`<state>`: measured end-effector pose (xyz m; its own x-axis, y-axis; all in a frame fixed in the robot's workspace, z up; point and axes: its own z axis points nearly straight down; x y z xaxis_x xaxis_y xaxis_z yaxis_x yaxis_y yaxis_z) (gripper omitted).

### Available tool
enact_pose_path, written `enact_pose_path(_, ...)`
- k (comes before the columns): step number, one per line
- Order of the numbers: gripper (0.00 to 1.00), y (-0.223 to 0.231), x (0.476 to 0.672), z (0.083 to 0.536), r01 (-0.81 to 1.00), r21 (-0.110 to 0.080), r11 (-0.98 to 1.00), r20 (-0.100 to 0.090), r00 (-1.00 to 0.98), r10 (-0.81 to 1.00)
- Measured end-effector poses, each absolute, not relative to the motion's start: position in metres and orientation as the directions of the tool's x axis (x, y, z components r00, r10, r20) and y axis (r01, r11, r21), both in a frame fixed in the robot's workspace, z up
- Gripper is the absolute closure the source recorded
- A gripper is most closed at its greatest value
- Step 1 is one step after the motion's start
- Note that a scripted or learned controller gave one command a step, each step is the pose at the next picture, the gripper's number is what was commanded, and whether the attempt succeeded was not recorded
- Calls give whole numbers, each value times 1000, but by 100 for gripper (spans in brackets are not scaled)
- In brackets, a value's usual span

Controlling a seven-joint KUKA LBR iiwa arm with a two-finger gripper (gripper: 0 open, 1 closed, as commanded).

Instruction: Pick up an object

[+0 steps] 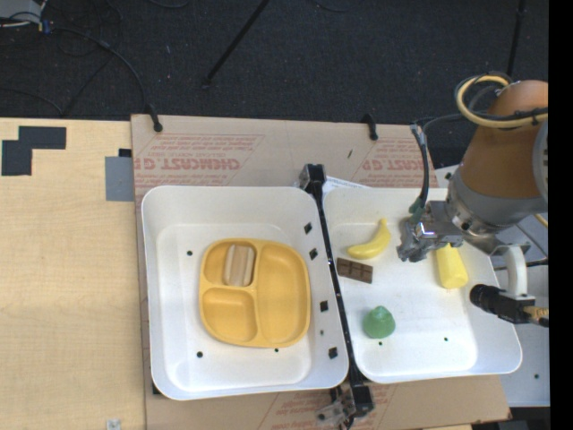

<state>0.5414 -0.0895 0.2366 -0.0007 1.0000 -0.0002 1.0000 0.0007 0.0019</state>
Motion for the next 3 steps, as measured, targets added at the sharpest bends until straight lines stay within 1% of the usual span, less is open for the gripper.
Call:
enact_pose_path(1,100,-38,539,226,1000,-4,4,2,-4,1000)
enact_pose_path(3,100,74,528,216,1000,-5,6,2,-6,1000)
